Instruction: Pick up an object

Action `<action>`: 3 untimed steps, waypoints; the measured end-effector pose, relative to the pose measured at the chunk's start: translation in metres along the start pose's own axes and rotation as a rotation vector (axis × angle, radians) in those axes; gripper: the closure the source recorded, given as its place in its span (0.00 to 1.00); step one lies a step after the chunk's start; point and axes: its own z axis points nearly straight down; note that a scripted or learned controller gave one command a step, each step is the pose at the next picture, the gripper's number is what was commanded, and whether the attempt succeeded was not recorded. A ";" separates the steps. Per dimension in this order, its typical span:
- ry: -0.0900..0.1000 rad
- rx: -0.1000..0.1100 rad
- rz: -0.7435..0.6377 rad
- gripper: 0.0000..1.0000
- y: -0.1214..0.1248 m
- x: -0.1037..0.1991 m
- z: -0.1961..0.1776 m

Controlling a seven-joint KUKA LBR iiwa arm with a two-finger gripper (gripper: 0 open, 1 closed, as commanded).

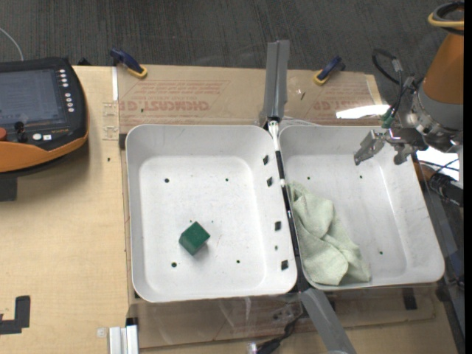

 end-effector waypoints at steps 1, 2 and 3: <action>0.000 -0.002 0.122 0.00 -0.017 0.049 0.132; -0.001 -0.002 -0.176 0.00 -0.035 0.124 0.033; 0.000 0.003 0.205 0.00 -0.114 0.163 0.034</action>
